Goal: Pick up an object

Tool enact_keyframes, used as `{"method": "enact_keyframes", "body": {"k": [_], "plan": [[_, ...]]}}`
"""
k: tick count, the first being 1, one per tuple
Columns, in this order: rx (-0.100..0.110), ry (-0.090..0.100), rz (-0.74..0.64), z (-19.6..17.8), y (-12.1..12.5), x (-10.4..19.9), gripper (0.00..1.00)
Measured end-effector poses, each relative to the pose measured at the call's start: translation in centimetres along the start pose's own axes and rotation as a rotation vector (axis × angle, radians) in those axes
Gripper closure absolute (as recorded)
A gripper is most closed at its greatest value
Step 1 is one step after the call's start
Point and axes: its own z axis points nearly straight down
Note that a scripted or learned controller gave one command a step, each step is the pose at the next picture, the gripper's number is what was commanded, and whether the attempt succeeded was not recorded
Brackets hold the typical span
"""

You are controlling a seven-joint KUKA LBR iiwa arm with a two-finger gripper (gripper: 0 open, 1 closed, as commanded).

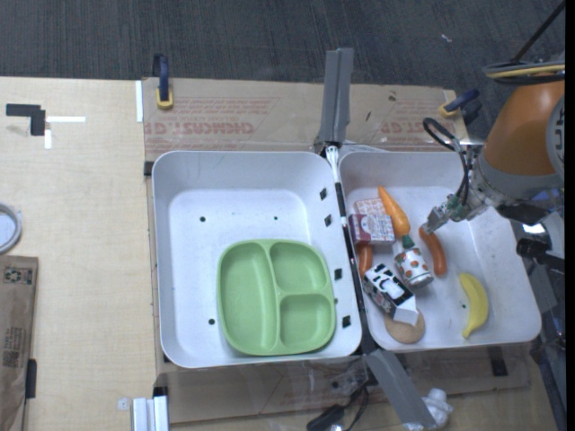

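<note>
Sausage [435, 250] lies just below the lowered gripper [440, 217].

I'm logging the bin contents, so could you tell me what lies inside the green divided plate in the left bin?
Nothing visible lies in the green divided plate: its three compartments show bare green surface. The plate rests on the left bin floor, and the floor beneath it is covered.

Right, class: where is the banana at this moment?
The banana lies in the right bin, near its front right corner, apart from the small can to its left.
</note>
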Motion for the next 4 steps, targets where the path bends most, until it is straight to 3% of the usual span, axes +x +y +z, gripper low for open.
{"method": "enact_keyframes", "body": {"k": [1, 2, 3, 4], "plan": [[0.001, 0.001, -0.001, 0.1, 0.0, 0.0, 0.00], [0.007, 0.006, 0.016, 2.0, 0.5, 3.5, 0.00], [0.006, 0.004, 0.045, -3.3, -0.2, 2.8, 0.00], [0.008, 0.005, 0.067, 2.1, 1.1, 2.2, 0.00]]}}
